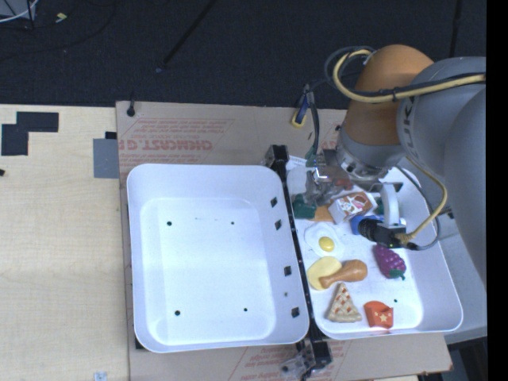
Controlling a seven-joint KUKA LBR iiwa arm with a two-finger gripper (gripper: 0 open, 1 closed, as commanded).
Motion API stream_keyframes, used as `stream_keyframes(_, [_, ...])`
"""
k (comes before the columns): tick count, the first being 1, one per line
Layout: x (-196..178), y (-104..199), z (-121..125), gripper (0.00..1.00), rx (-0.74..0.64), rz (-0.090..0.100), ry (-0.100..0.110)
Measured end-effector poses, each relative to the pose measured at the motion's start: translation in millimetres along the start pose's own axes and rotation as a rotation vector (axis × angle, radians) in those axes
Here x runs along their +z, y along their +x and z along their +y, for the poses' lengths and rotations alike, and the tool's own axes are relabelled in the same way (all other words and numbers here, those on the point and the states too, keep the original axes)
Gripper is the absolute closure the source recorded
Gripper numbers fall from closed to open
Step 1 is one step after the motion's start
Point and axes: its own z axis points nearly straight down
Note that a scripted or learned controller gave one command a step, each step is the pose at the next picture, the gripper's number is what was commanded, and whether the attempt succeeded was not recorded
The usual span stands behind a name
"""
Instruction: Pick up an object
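The grey arm's two-finger gripper (321,182) dips into the far end of the right white plastic bin (432,312), its fingers lost among clutter, so their spread cannot be told. Beside it lie a half-hidden dark green toy (304,208) and a red-and-white packet (353,205) whose print is unreadable. Nearer sit a toy fried egg (323,241), drumstick (346,272), purple grapes (390,260), pizza slice (344,305) and red pepper (379,314). Mirrored red lettering marks the cardboard sheet (175,136). The left white bin (143,252) sits alongside.

A light wooden bench (55,252) bears a cardboard sheet (198,129) under two white bins (143,252).
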Motion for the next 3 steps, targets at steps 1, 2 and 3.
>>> stream_keyframes(1, [-9.2,-0.9,-0.3,1.0,0.0,0.0,0.003])
stream_keyframes(2, [-185.8,77.9,27.4,1.0,-0.008,0.003,-0.022])
stream_keyframes(3, [-289.9,86.7,9.8,1.0,-0.003,0.002,-0.016])
